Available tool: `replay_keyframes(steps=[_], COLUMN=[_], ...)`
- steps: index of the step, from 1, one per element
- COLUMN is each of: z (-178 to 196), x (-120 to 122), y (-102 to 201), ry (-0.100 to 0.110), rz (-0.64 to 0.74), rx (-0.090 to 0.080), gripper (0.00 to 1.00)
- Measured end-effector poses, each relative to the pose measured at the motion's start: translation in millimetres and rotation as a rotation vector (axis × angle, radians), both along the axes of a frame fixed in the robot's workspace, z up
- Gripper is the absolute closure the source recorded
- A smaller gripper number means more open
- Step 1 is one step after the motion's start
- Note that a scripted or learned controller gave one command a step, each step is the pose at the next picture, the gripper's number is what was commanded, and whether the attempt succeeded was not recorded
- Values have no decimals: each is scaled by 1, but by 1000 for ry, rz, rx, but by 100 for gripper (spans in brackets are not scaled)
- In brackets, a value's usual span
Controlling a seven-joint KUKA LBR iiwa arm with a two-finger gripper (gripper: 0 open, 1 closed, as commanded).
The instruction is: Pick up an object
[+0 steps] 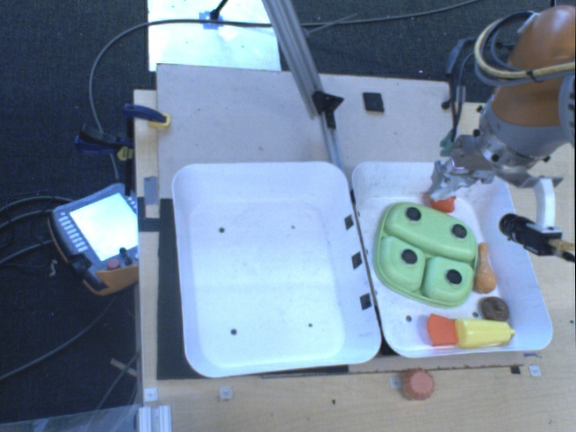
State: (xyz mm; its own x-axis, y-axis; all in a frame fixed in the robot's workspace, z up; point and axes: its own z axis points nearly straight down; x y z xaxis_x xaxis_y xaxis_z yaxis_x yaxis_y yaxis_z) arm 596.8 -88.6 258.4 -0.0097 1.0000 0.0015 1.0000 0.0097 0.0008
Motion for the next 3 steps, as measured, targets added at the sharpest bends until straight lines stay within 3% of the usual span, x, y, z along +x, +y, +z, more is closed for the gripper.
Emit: replay_keyframes(steps=[1, 3], z=[3, -26], x=[-1, -8], y=[48, 150], ry=[-1, 1], rz=[1, 0], rx=[1, 0], gripper=[100, 100])
